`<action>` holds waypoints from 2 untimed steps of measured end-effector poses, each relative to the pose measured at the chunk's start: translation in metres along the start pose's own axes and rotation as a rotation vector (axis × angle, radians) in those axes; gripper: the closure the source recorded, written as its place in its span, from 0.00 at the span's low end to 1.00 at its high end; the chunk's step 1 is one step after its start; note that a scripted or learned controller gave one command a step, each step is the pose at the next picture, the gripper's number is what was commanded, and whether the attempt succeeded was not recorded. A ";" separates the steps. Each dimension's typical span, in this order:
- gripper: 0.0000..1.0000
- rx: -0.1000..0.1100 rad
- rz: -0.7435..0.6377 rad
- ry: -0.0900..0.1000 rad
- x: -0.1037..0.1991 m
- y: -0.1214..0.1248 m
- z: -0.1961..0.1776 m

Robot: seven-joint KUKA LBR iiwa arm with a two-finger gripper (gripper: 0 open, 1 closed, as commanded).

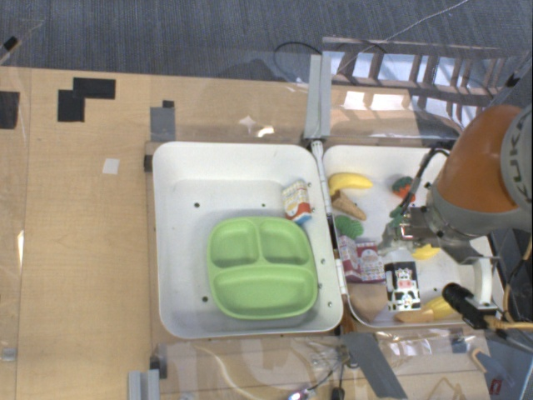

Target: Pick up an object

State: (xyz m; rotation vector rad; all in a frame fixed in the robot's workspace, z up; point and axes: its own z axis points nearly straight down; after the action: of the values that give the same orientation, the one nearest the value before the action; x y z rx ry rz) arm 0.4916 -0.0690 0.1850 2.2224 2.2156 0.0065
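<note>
Over the right bin (366, 152), the gripper (398, 232) hangs low near the middle of the clutter, reaching in from the right under the arm's orange band (479, 161). Whether it is spread or closed I cannot tell at this slant, and nothing shows clamped in it. Its metal tip sits just beside a red-and-white snack packet (361, 261), and a black-and-white carton (403, 287) lies just below it.

Of these, the carton looks the likelier pick: light, stiff-sided, best taken across its narrow width. The packet looks thin, crinkly and slippery, likely to slide out of a pinch. A yellow banana (350, 181) lies farther up the bin with a brown cone-like piece (348, 207) beside it; both seem small, hard toys, smooth and rounded, best gripped across the middle. A green-and-red toy (405, 187) rests near the arm, and a small yellow piece (425, 253) lies close to the wrist.

The left bin (183, 223) holds a green divided plate (262, 267) and a small pouch (296, 200).
</note>
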 end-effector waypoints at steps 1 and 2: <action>1.00 0.002 -0.079 -0.001 -0.001 0.035 -0.020; 1.00 0.001 -0.092 0.000 0.041 0.066 -0.048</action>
State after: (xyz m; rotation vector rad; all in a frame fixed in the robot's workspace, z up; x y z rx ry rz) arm 0.5573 -0.0286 0.2339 2.1182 2.3161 0.0042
